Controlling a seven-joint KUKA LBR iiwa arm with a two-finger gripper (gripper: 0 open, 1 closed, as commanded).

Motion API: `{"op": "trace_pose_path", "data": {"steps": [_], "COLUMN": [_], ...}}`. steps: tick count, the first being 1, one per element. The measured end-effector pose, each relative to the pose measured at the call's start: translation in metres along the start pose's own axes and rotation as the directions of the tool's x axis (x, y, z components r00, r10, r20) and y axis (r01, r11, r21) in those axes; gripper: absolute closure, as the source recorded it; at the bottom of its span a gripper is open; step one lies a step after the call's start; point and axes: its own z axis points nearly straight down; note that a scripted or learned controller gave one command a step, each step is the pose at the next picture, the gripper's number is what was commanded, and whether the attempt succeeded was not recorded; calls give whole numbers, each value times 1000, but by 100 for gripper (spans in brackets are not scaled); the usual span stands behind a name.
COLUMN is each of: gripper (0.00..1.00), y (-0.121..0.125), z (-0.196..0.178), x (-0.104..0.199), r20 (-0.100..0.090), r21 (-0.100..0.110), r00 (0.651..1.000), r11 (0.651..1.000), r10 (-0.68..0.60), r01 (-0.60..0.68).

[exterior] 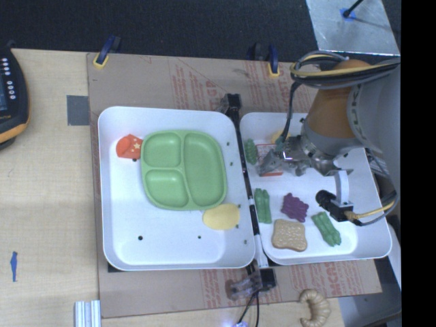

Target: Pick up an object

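Right bin [368, 251]: purple toy [295, 206] lies just below hand [274, 161].

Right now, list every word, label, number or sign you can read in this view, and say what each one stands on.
No text here can be read.
Cardboard sheet under the bins: faint red printing, too blurred to read.
Black and orange device at the left edge: buttons and a screen, markings too small to read.
Red toy beside the green plate: a small yellow star, no letters.

Light wood bench [48, 203], brown cardboard sheet [170, 80] clamped on top — dark carpet floor [170, 9] behind
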Motion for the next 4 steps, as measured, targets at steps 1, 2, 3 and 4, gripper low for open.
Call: {"op": "trace_pose_path", "data": {"steps": [1, 2, 3, 4], "gripper": [0, 0, 0, 0], "y": [-55, 47, 29, 3], "z": [0, -113, -86, -48], "x": [-67, -15, -80, -14], "r20": [0, 1, 2, -4], "r21": [8, -14, 6, 10], "r00": [1000, 1000, 1000, 1000], "r11": [1000, 1000, 1000, 1000], "r10": [9, -6, 7, -4], "r01": [-9, 6, -7, 4]}}
